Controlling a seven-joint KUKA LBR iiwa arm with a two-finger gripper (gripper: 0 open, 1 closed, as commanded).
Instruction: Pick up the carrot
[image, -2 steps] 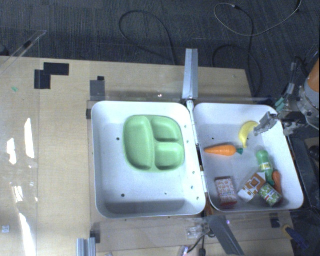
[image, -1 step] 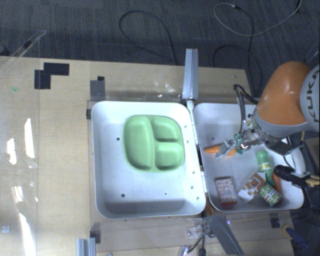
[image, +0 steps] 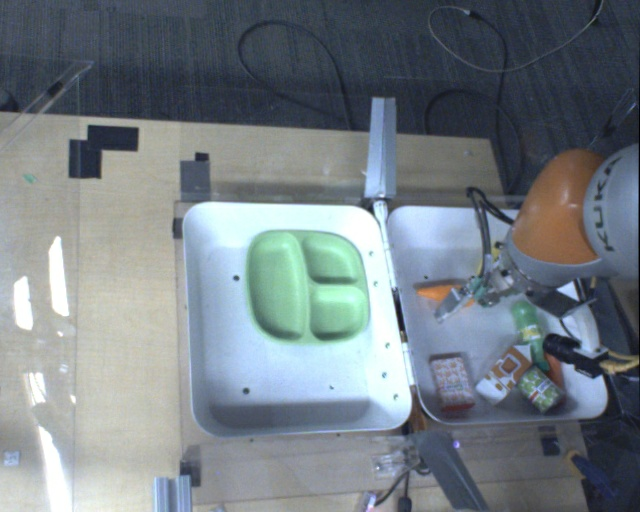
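You are looking at the arm (image: 575, 215) reaching in from the right over the right bin (image: 440, 240). Its gripper (image: 468, 296) is hanging low just beside the carrot (image: 434, 292), which is lying on the bin floor near the bin's left wall, pointing toward the divider. The metal fingers are sitting at the carrot's right end, but you cannot tell how far the jaws are parted or whether they are gripping anything. In the same bin, a small reddish box (image: 452, 378) is lying toward the front, with a brown and white carton (image: 505, 372), a green bottle (image: 527, 325) and a green can (image: 540, 390) clustering at the front right. In the left bin (image: 215, 330), a green divided tray (image: 306, 284) is resting near the back
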